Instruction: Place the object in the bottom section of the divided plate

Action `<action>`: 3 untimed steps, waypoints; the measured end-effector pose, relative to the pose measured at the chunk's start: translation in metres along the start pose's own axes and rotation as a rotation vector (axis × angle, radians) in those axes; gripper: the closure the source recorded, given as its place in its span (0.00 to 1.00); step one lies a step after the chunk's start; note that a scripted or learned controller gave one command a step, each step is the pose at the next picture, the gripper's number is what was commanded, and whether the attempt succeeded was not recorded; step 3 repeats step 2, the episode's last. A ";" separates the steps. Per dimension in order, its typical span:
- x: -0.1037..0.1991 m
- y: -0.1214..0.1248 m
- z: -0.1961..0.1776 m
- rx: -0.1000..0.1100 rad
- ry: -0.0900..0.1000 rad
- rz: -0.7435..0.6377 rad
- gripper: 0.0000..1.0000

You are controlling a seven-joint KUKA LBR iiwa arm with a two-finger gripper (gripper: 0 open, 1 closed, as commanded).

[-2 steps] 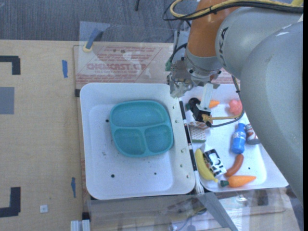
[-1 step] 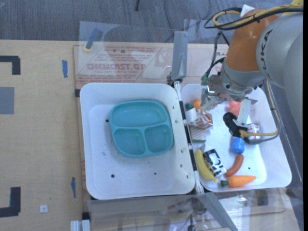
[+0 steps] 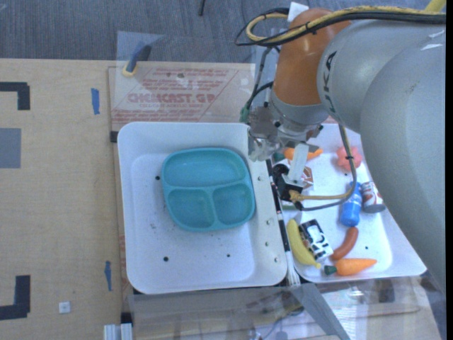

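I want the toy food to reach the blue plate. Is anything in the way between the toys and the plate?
Only the bin walls: the two raised white rims where the bins meet lie between the toy food in the right bin and the divided plate in the left bin. Nothing else visible blocks the way.

Divided plate (image 3: pixel 208 188) open above, right bin (image 3: pixel 396 257) seemingly crowded by toys

You see a light blue divided plate (image 3: pixel 207 189) in a white bin (image 3: pixel 134 154). The bin beside it (image 3: pixel 396 250) is white too. In it you can spot a yellow banana (image 3: pixel 300 245), an orange carrot (image 3: pixel 356 265), a brownish-red sausage (image 3: pixel 345 243) and a blue bottle (image 3: pixel 351 211). There is a pink thing (image 3: pixel 345 159) (too small to name). The arm (image 3: pixel 382 69) is grey with an orange band (image 3: pixel 303 55). The bench (image 3: pixel 56 190) is pale wood with blue tape bits (image 3: pixel 95 101).
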State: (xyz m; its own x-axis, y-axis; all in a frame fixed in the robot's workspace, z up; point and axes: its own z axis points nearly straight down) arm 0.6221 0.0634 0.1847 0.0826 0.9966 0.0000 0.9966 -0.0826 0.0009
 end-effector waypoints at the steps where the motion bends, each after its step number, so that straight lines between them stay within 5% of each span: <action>1: 0.041 -0.006 -0.062 0.000 0.000 -0.137 1.00; 2: -0.034 -0.015 -0.114 -0.002 -0.001 -0.223 1.00; 3: -0.034 -0.015 -0.114 -0.002 -0.001 -0.223 1.00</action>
